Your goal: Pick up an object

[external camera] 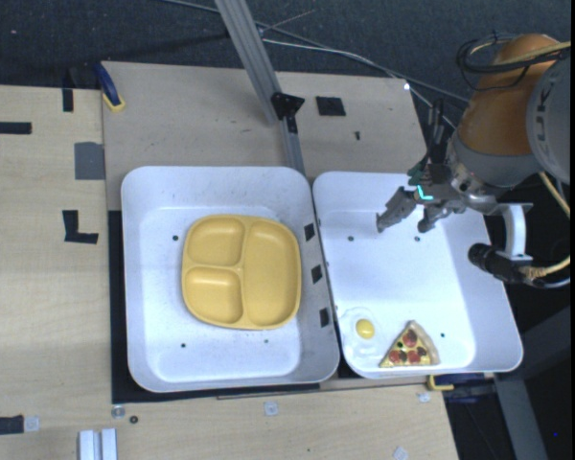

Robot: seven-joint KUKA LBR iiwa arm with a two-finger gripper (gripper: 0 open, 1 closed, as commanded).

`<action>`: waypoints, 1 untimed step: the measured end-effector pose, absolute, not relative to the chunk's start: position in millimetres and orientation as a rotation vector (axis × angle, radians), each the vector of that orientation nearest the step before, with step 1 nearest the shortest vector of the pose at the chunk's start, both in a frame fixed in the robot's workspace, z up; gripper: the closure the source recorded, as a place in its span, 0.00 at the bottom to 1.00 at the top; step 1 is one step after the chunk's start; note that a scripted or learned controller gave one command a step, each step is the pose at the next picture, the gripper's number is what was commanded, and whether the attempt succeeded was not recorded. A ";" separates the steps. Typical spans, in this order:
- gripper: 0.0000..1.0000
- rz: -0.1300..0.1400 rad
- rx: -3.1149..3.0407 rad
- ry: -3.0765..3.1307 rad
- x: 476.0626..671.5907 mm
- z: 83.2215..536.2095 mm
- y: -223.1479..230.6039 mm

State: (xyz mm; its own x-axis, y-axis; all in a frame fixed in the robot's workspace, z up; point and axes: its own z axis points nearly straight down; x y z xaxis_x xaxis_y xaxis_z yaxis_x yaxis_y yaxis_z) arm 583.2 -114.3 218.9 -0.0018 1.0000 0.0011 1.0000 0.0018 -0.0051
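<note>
A toy pizza slice (410,346) lies at the near edge of the right bin (393,266), and beside it on the left sits a toy fried egg (363,329). The left bin (163,257) holds a yellow divided plate (241,270). My gripper (408,218) hangs over the far part of the right bin, well away from the pizza slice and the egg. Its two dark fingers are spread apart with nothing between them.
The ridge where the two bins meet runs down the middle, with small black clips (314,274) along it. A slanted metal pole (259,56) rises behind the bins. Bare white floor lies in the middle of the right bin.
</note>
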 end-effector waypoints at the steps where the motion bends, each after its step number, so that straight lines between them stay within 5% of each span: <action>1: 0.00 0.001 -2.218 -2.223 584.1 220.2 -114.3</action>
State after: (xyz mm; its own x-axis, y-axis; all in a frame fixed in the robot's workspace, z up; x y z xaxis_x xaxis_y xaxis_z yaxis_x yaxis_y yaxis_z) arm 584.1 -114.3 220.2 -0.0022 1.0000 0.0007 1.0000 0.0022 -0.0017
